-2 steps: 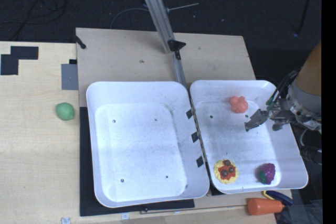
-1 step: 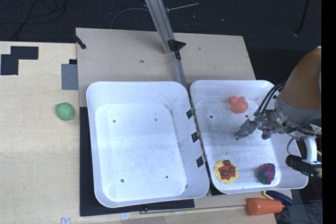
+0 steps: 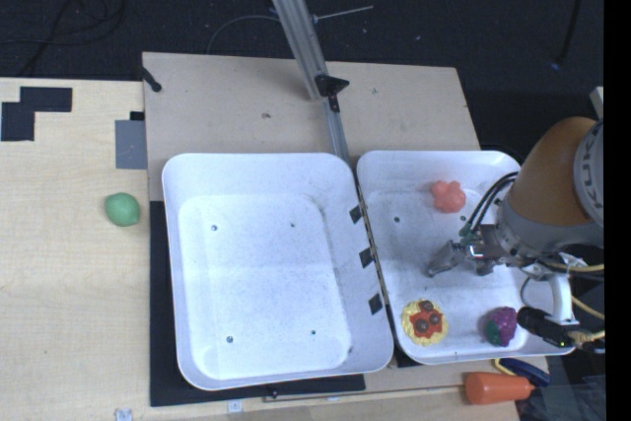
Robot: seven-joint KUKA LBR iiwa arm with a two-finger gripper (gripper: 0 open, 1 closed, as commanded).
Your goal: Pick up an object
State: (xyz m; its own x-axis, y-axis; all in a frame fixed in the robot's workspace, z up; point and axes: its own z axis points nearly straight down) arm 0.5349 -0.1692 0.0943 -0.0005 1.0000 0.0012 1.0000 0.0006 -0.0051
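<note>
Three toys in right bin (image 3: 434, 163); end effector (image 3: 444, 261) state indiscernible.

A pale wooden bench (image 3: 59, 291) is carrying two shallow white plastic bins, the left bin (image 3: 258, 273) touching the right bin (image 3: 414, 175) along one edge (both sitting on a raised tan board (image 3: 246, 104)). A small round green ball (image 3: 123, 209) is lying left of them, and an orange carrot-shaped toy (image 3: 498, 387) is resting just below the right one.
</note>
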